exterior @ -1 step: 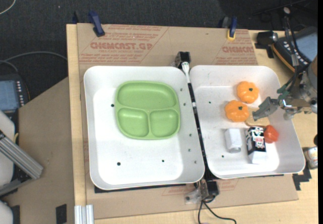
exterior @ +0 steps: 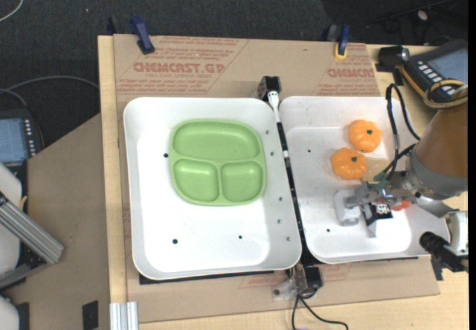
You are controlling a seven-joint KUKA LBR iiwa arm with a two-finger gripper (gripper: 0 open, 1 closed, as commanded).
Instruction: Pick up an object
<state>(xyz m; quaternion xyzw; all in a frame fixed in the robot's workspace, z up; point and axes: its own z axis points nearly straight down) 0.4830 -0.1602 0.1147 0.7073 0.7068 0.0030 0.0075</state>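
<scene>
A brown surface (exterior: 223,61) fills the middle of the frame, with red letters printed on it near the top. A blue clip (exterior: 141,35) sits at its upper left edge, and a yellow and blue clip (exterior: 342,44) sits at its upper right edge.

Two white bins lie side by side on the surface. The left bin (exterior: 149,239) holds a green plate (exterior: 218,162) with three parts, one big part on top and two small parts below. The plate lies flat in the upper middle of that bin.

The right bin (exterior: 320,239) holds two small orange pumpkins. One pumpkin (exterior: 364,135) is near the top of the bin. The other pumpkin (exterior: 349,163) is just below it and a little to the left. They are close together.

The robot arm (exterior: 446,157) comes in from the right side of the frame. Its hand (exterior: 364,206) is low in the right bin, just below the lower pumpkin. I cannot tell if the hand is released or clenched, and no pumpkin is seen between its parts.
</scene>
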